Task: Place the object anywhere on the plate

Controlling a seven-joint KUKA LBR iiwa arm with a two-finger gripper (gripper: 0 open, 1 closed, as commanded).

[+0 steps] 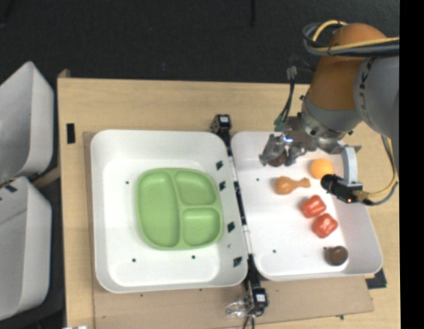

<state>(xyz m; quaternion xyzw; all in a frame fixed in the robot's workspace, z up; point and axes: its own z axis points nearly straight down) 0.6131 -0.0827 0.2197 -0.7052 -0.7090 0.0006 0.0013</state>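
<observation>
arm: your grey arm [348, 81] comes in from the right and hangs over the back of the right bin [294, 252], orange band up top

end effector: the end effector [280, 151] sits low at the back-left part of the right bin, close to the divider. honestly you can't tell from up here if it's spread or pressed together, too dark and cluttered. nothing visibly pinched in it

plate: green plate [177, 208] with three compartments, sitting mid left bin [109, 252]

orange pear-ish thing: the orange pear-shaped piece [290, 184] lies on the right bin floor just in front of the end effector, apart from it

orange ball: small orange ball [322, 166] just right of the end effector, near the back

red pieces: two red chunks [318, 216] side by side, middle-right of the bin

brown lump: brown round thing [335, 255] near the front-right corner

desk: tan desk [75, 108] under both bins, white stuff off to the left edge
</observation>
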